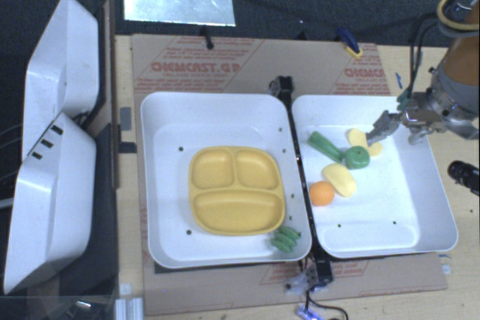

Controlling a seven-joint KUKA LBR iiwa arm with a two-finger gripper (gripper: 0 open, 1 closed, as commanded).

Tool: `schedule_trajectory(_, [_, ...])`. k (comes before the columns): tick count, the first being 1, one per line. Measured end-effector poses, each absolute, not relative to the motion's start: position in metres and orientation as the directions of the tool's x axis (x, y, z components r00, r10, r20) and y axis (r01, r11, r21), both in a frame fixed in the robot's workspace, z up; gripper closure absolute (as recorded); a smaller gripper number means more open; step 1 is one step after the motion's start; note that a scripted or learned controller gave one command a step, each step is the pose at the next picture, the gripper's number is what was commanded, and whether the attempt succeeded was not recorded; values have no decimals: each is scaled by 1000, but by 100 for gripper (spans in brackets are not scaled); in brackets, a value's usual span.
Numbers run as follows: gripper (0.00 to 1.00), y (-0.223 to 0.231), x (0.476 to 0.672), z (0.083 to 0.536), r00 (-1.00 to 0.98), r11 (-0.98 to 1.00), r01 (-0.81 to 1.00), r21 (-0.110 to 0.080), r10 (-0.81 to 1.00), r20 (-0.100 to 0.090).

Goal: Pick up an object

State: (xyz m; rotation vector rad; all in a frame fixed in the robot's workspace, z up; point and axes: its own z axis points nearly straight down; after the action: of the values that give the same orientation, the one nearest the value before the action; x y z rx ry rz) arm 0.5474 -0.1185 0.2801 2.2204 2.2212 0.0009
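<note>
Two white bins are set side by side on a cardboard-covered bench. In the left bin (161, 161) a yellow divided plate (238, 189) lies near the middle, and a small green bundle (286, 238) is seen at the bin's front right corner, just off the plate's rim.

In the right bin (420, 221) a cluster of toys is gathered toward the left edge: a long green piece (325, 146), a round green piece (358, 157) touching its lower end, a yellow piece (340, 179) below it, an orange ball (322, 193) beside that, and two small yellow pieces (358, 139) nearer the back.

The gripper (381, 127) is seen over the right bin's back right part, reaching toward the small yellow pieces. Whether its fingers are apart or together cannot be told, and nothing is seen between them.
</note>
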Motion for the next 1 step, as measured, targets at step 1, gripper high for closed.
schedule_trajectory(1, [0, -165, 560, 219, 3, -3, 1000, -4, 1000, 0])
